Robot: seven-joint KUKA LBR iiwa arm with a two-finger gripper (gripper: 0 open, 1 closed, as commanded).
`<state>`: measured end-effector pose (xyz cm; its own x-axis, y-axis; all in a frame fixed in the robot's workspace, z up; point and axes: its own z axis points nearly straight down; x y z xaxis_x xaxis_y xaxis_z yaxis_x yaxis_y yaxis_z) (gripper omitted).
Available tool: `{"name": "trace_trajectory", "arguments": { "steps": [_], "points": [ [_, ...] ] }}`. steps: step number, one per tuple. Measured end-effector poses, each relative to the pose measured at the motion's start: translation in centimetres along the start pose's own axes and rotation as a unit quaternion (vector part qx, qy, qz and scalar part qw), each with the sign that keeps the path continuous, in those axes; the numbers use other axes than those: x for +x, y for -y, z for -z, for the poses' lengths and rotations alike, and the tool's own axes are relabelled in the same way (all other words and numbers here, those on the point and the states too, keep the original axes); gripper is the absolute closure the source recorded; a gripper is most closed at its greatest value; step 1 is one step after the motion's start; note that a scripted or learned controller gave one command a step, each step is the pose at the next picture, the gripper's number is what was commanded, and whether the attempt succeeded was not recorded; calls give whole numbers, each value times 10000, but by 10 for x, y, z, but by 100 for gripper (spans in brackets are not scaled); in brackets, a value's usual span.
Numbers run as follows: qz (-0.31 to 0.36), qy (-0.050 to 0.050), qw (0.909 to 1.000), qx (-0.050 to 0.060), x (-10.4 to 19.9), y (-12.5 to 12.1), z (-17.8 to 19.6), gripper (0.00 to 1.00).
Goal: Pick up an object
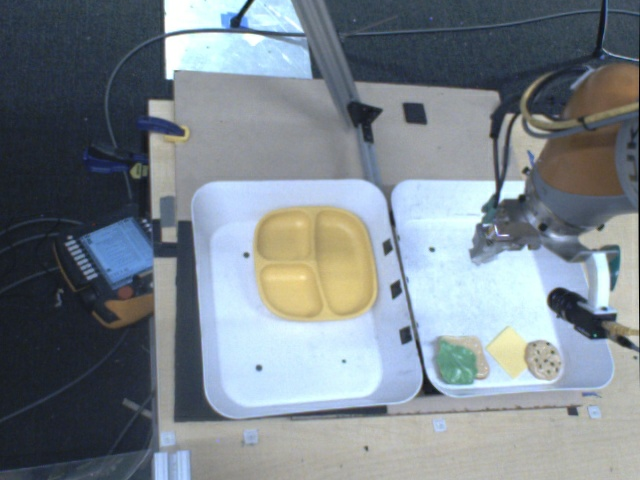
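Camera view, left to right, landmark right bin [440, 203]. Left of it: left bin [215, 368] holding yellow divided plate [315, 263]. Inside right bin, near corner: green-topped toast [458, 360], cheese slice [507, 351], round cookie [543, 360], all in row. Gripper [490, 243] hovers over bin's bare middle, well apart from food; grip state: cannot tell. Nothing visibly held. Judgement: pick not yet done; reach, descent, grasp, lift remain.

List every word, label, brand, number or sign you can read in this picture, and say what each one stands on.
None can be read.
The handheld device left of the bench has a blue screen, but anything on it is too blurred to read.
The yellow divided plate, the two white bins, the green-topped toast, the cheese slice and the cookie carry no visible text.
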<state>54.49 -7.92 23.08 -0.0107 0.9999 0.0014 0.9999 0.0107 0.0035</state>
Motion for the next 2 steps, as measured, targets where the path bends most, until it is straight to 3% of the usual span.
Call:
{"name": "trace_trajectory", "arguments": {
  "steps": [2],
  "points": [
    [-2, 2, 10000, 7, 101, -23, -18, 100]
  ]
}}
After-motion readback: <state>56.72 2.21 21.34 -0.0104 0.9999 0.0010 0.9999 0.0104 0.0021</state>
